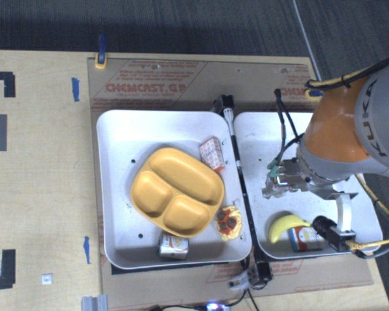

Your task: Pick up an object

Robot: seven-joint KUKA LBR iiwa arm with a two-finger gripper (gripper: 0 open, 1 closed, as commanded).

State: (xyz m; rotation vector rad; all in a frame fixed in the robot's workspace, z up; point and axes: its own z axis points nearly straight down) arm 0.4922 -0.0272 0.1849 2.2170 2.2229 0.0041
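Seemingly banana (286,226) lies just below end effector (280,181).

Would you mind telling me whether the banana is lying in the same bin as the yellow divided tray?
No, the banana lies in the right bin, while the yellow divided tray sits in the left bin.

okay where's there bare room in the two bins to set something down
Left bin: bare strip along its left wall, beside the yellow tray; its right side is crowded with packets. Right bin: bare far-left corner; arm, banana and can crowd the rest.
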